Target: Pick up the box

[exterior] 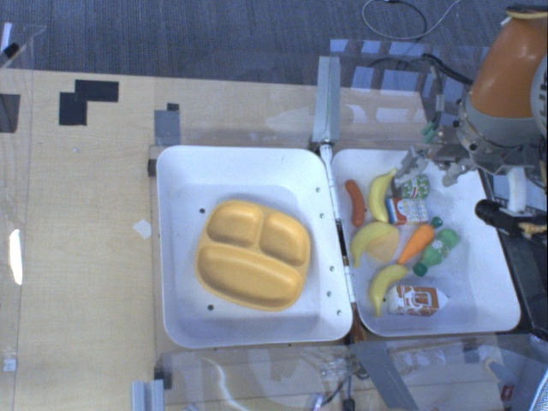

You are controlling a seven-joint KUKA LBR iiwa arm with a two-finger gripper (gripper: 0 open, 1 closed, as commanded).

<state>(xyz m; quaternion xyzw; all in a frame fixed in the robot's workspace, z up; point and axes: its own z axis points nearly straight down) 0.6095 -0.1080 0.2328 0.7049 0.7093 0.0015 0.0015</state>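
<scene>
In the right bin (488, 255), a small carton box (409, 200) with a green top and red and blue sides stands near the far side, between a banana and a carrot. A second box (417, 299), white and orange, lies flat near the front edge. My gripper (431, 169) hangs just beyond and above the green-topped box, fingers spread and open, with nothing between them. The grey arm with its orange band (512, 67) comes in from the upper right.
The right bin also holds a red sausage (354, 202), three bananas (380, 193) (373, 240) (385, 282), an orange carrot (416, 243) and a green bottle (437, 248), packed close together. The left bin (180, 187) holds a yellow divided tray (254, 253).
</scene>
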